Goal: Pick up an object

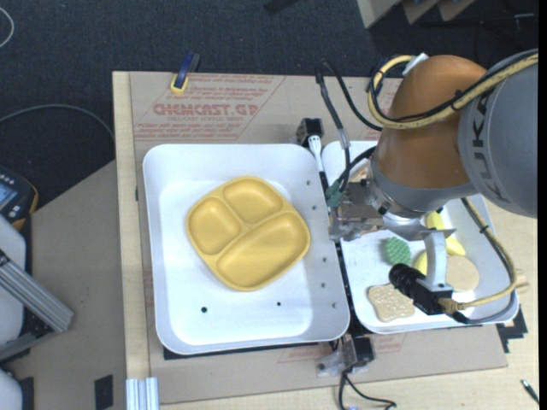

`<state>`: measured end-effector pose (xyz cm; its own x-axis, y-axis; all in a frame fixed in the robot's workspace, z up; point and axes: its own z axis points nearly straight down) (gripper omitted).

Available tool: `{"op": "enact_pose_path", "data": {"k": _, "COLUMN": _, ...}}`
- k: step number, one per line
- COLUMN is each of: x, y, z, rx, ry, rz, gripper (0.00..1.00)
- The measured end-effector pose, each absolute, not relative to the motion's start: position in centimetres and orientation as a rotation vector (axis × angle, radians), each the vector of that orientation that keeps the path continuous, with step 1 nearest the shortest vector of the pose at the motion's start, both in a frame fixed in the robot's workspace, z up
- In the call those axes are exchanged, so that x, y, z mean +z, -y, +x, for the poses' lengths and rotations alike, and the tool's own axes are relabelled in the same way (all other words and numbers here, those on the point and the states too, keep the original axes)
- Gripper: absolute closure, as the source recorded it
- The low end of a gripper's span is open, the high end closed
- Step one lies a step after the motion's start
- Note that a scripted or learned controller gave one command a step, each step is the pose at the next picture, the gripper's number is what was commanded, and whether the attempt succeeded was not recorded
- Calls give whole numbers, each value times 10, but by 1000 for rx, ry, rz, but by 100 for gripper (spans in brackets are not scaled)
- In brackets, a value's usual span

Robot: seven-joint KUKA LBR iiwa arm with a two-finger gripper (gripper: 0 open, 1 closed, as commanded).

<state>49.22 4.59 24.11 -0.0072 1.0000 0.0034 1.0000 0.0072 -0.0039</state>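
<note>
Step in hand: approach for the pick, as I judge it; I should centre my gripper point(349, 216) squarely over one item in the right bin point(363, 267), descend vertically, and keep clear of the wall shared with the left bin point(171, 297). My wrist hides my jaws, so I cannot tell whether they are apart or together. The nearest candidate is the green piece point(397, 249), small, bumpy-textured, lying flat just beside my wrist, with a tan toast-shaped piece point(389, 302) nearby.

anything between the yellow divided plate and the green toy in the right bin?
Camera view: bare white floor of the left bin, the two bins' rims, then the arm's wrist between yellow three-compartment plate and green textured toy.
</note>
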Motion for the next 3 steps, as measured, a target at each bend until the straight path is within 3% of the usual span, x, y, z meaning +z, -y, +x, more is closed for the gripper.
{"op": "enact_pose_path", "data": {"k": 1, "x": 328, "y": -79, "z": 480, "rx": -13, "ry": 2231, "rz": -2218, "gripper": 100}}
{"op": "enact_pose_path", "data": {"k": 2, "x": 457, "y": -55, "z": 481, "rx": -23, "ry": 2229, "rz": -2230, "gripper": 100}}
{"op": "enact_pose_path", "data": {"k": 3, "x": 251, "y": -75, "z": 476, "rx": 23, "ry": 2213, "rz": -2215, "gripper": 100}}
